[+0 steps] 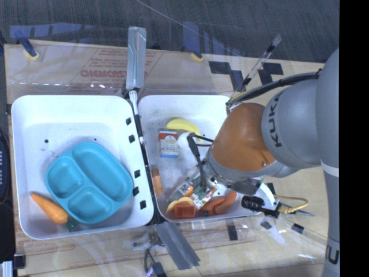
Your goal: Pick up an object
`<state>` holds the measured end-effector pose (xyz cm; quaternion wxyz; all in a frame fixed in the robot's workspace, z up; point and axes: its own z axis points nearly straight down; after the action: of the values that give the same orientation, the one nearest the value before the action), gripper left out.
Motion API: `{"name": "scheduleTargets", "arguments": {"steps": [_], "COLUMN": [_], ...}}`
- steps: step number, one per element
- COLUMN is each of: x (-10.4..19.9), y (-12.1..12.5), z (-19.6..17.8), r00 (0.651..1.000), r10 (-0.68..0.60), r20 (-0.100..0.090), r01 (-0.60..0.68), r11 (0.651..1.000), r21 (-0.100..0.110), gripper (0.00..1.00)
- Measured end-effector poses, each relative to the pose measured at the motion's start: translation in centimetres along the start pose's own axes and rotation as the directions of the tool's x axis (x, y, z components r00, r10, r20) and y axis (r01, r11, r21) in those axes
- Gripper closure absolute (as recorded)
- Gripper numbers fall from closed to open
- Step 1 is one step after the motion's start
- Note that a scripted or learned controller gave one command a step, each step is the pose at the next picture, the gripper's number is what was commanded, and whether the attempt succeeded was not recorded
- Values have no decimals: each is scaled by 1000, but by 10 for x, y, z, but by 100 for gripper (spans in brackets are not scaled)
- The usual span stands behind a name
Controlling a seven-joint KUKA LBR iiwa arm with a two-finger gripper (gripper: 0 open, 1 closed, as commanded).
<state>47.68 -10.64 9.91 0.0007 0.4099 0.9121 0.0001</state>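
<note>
Bins sat side by side on a pale bench covered with clear plastic sheeting, with dark ribbed flooring across the top of the frame. The left bin (23,120) occupied the left half and held a blue sectioned plate (89,180) with an orange carrot (49,208) lying just beside its lower-left edge. The right bin (155,111) sat in the centre and carried a clutter of small things: a yellow banana (181,124) toward its upper part, a small printed box (168,143) just below and left of the banana, and a heap of orange and red toy food (187,208) along its lower edge. A grey metal strip (135,59) stood above the seam between the bins. The grey arm with its orange band (242,140) reached in from the right and covered much of the right bin's right side. The gripper (199,186) was low over the heap, near the lower middle of the frame; whether its jaws were spread or pressed together could not be told, since wrist and clutter hid them.
</note>
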Motion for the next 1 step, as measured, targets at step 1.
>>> {"name": "scheduleTargets", "arguments": {"steps": [1], "x": [-39], "y": [85], "z": [-95], "r00": [974], "r10": [-228], "r20": [4], "r01": [228], "r11": [974], "r21": [-2], "gripper": [0]}}
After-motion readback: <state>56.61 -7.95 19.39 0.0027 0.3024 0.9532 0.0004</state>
